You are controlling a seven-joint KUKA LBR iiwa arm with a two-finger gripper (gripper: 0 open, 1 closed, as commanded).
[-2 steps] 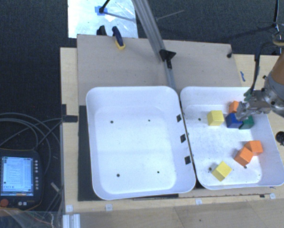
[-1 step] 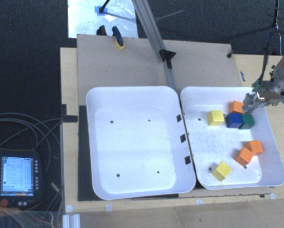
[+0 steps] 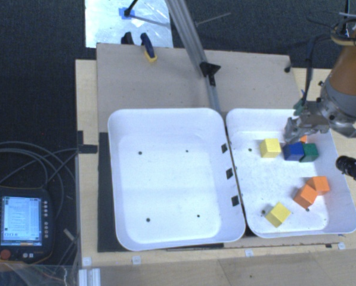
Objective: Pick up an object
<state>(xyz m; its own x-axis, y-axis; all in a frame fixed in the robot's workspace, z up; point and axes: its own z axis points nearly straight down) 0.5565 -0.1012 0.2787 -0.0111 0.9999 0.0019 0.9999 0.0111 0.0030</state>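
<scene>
Watch the crowding in the right bin (image 3: 344,222) on your desk: the yellow cube (image 3: 270,148), blue cube (image 3: 294,152) and green cube (image 3: 310,153) sit bunched together, so a descending claw (image 3: 297,130) may, in my judgement, wedge between them or knock one aside. The blue cube lies just below the claw, partly under it. You cannot tell whether the claw is released or clenched.

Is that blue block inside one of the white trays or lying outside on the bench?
Inside. The blue block lies in the right bin, touching a green block, beside a yellow block.
</scene>
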